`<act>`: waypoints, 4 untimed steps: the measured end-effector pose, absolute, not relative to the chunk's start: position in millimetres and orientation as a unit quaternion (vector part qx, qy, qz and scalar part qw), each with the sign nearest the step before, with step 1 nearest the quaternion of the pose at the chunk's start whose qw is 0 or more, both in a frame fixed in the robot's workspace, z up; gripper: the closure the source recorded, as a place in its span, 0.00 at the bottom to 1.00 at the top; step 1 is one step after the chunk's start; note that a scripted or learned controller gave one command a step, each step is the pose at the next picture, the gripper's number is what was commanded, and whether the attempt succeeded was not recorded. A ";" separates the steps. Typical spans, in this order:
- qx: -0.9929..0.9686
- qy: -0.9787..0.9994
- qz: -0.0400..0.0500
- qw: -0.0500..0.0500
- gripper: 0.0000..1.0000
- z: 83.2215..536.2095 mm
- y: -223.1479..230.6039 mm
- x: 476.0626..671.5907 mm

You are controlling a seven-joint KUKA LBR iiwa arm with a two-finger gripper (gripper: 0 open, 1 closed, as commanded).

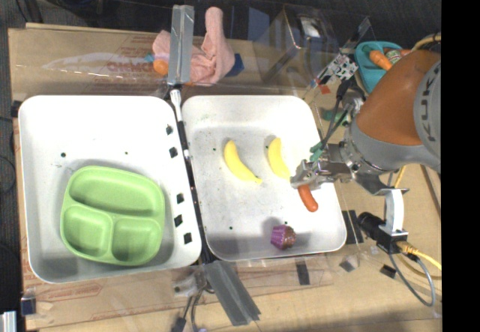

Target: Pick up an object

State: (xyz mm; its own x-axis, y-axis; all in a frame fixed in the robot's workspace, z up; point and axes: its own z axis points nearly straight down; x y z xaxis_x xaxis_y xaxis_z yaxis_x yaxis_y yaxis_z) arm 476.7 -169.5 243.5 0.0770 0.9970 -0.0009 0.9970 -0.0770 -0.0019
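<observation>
In the right bin [225, 109] lie two yellow bananas, one [241, 162] near the middle and one [277, 157] to its right. A small orange-red sausage [308, 198] lies by the bin's right wall, and a purple lump [283, 236] sits near the front edge. My gripper [310, 174] hangs at the bin's right side, just above the sausage's upper end and right of the second banana. Nothing shows between its fingers.
The left bin [45, 121] holds a green divided plate [114, 214]. Pink cloth [202, 49] and a metal bracket [181, 42] lie behind the bins. A teal bowl [375, 57], cables and clamps crowd the bench at the right under the arm.
</observation>
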 end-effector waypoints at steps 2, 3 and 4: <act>-0.730 -0.683 0.000 0.000 0.00 92.0 -129.4 482.2; -0.703 -0.712 0.000 -0.001 0.00 216.2 -183.2 477.5; -0.650 -0.760 0.000 0.001 0.00 94.4 -194.7 477.6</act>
State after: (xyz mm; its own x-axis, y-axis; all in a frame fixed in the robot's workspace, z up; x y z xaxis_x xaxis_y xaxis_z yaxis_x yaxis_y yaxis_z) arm 477.6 -194.7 94.4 -0.1539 0.9881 0.0014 0.9881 0.1539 -0.0003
